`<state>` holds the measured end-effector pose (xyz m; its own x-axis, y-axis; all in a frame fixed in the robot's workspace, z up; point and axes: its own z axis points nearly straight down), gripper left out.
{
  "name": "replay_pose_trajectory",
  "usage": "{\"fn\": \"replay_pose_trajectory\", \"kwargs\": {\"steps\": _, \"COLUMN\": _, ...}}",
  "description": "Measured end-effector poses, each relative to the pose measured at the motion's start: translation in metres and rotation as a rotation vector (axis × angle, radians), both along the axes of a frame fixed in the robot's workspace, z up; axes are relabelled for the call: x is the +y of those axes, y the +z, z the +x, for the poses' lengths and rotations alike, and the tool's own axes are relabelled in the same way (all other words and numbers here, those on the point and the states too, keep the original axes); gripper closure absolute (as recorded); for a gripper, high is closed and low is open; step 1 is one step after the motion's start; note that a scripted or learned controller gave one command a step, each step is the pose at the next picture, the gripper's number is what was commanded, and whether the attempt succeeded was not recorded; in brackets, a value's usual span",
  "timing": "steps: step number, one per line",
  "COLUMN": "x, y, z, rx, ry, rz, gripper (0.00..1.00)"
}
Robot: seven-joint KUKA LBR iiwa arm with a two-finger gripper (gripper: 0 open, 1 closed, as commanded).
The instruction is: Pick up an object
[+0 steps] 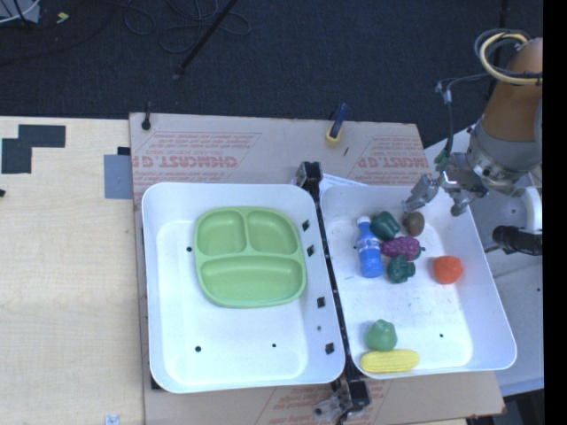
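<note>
The right bin (496, 326) holds several toy foods. A blue bottle (368, 250), a dark green piece (385, 226), a brown ball (414, 223), a purple piece (401, 247) and another dark green piece (400, 270) cluster near its middle. An orange piece (447, 270) lies to their right. Near the front lie a green pepper (382, 335) and a yellow corn cob (390, 360). My gripper (440, 198) hangs open over the bin's back right part, just right of and behind the brown ball, with nothing between its fingers.
The left bin (168, 326) bears a light green divided plate (248, 257). A black divider (323, 273) runs between the bins. A yellow and blue clamp (336, 129) sits at the cardboard's back edge. The arm's wrist (509, 122) stands above the right bin's far corner.
</note>
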<state>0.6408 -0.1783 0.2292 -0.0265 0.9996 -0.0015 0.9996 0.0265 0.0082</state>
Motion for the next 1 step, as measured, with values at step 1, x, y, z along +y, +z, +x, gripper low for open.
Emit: {"fn": "replay_pose_trajectory", "kwargs": {"steps": 1, "x": -0.0027, "y": -0.0166, "z": -0.0011, "rx": 0.016, "ry": -0.026, "rz": 0.004, "gripper": 0.0}}
